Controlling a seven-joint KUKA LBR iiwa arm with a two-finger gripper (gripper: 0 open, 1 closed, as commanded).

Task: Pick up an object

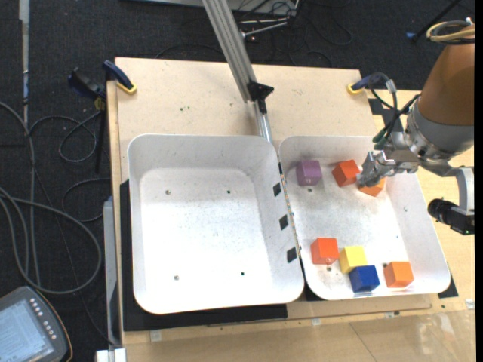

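An orange block [371, 188] lies near the back of the right bin [423, 236], partly hidden under the claw [370, 176], which is lowered right onto it; whether the claw is apart or clamped, I cannot tell. Another orange block [345, 173] sits just beside it, with a purple block [308, 173] further left. Near the front edge cluster an orange cube [324, 250], a yellow cube [352, 259], a blue cube [364, 278] and an orange cube [398, 274]. The left bin [143, 202] adjoins on the desk [189, 96].
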